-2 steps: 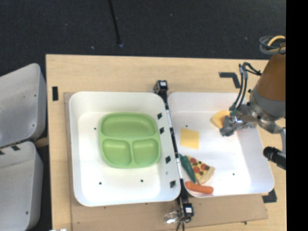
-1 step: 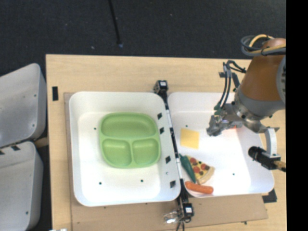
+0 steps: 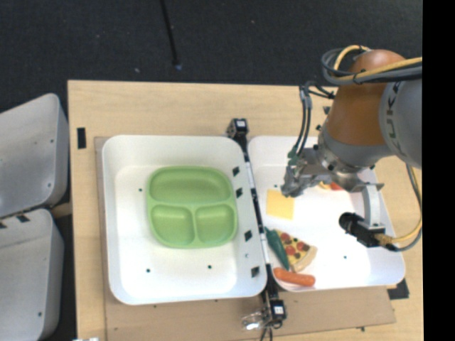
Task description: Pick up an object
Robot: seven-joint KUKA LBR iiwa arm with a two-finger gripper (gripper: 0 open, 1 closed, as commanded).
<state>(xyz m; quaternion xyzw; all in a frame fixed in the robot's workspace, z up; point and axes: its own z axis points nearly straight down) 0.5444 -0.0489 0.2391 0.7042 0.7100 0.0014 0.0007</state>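
Cheese slice (image 3: pixel 280 205), a yellow square, lies flat in the right bin (image 3: pixel 370 265), near that bin's left wall and just below and beside our hand (image 3: pixel 293 183). We take it as the nearest candidate for the pick, though the task names no particular object.

Other candidates lie toward the front left corner of the same bin: a pizza slice (image 3: pixel 298 254), a green pepper (image 3: pixel 274 246) touching its left edge, and a sausage (image 3: pixel 294 278) just in front of both. The left bin (image 3: pixel 121 212) holds a green divided plate (image 3: pixel 191 206), well apart from our hand.

Hand state: we cannot tell how far it stands open, because the wrist and its cables cover it from above. We see nothing held in it.

Step in hand, as we judge it: approach. Our hand sits low over the right bin, at the upper left corner of the cheese slice, and no lift has begun.

Next move, as we judge it:
1. Centre our hand over the cheese slice.
2. Descend to the bin floor; the slice is thin and flat, so an edge grip is likely to slip.
3. Close, then lift straight up.
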